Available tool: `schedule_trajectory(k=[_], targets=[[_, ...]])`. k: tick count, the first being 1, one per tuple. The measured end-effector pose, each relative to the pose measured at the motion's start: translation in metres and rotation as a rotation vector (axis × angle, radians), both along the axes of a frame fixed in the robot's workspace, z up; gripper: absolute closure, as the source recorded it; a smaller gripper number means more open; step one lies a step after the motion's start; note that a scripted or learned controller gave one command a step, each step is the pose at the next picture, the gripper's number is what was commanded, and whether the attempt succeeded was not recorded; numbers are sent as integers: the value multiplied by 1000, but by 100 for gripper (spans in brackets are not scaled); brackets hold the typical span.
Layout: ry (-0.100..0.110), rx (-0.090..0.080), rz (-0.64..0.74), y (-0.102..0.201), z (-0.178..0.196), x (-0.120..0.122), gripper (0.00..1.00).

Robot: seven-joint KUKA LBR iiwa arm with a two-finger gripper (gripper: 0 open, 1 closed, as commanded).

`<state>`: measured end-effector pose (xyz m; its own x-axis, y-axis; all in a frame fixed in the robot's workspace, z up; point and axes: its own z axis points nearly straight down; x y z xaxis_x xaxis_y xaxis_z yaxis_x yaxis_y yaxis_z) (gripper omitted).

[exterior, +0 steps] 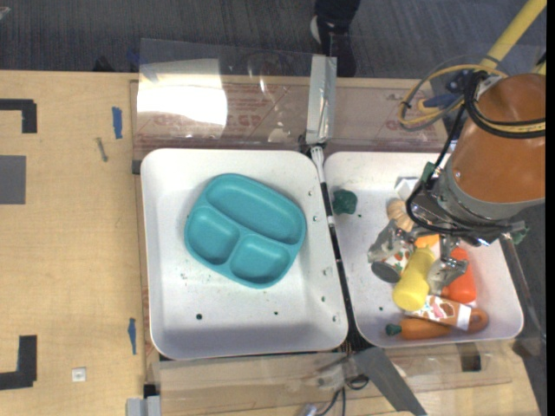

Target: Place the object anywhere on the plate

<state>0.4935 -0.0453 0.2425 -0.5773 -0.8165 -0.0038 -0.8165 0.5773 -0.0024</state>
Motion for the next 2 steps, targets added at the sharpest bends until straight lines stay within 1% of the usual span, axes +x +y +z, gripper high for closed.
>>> schedule_trajectory(k=[1,2], targets=[[-1,3,125,74,-10,34,100],[-3,0,612,22,-25,129,100]])
